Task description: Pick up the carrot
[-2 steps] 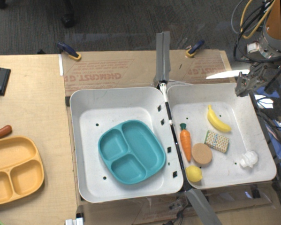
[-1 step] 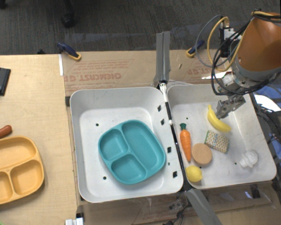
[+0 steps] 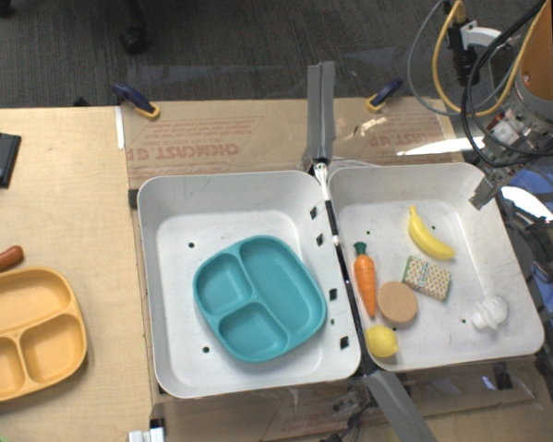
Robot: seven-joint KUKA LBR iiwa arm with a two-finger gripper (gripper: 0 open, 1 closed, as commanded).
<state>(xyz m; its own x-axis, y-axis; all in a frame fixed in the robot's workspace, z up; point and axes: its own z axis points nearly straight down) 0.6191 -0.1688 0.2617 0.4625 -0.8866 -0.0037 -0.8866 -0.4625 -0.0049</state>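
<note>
Six objects crowd the right bin (image 3: 387, 205) on the table (image 3: 62, 180), and the carrot (image 3: 365, 280) is the most hemmed in of them. It lies lengthwise at the bin's 9 o'clock side, green top pointing to 12 o'clock, close against the wall it shares with the left bin (image 3: 166, 221). A round tan disc (image 3: 397, 303) touches or nearly touches it at 4 o'clock, and a lemon (image 3: 382, 341) sits just past its tip at 6 o'clock.

The likely risks are a descent that strikes the dividing wall, or a closure that catches the disc as well and nudges the carrot aside. A grip across the carrot's narrow orange body, clear of both, looks safest.

The end effector (image 3: 489, 189) hangs at the bin's 2 o'clock corner, well apart from the carrot. Whether it is wide or narrow cannot be told from this angle, and nothing is visibly held. From it, the carrot lies toward 8 o'clock, beyond the banana (image 3: 430, 235) and a speckled block (image 3: 426, 278)
</note>
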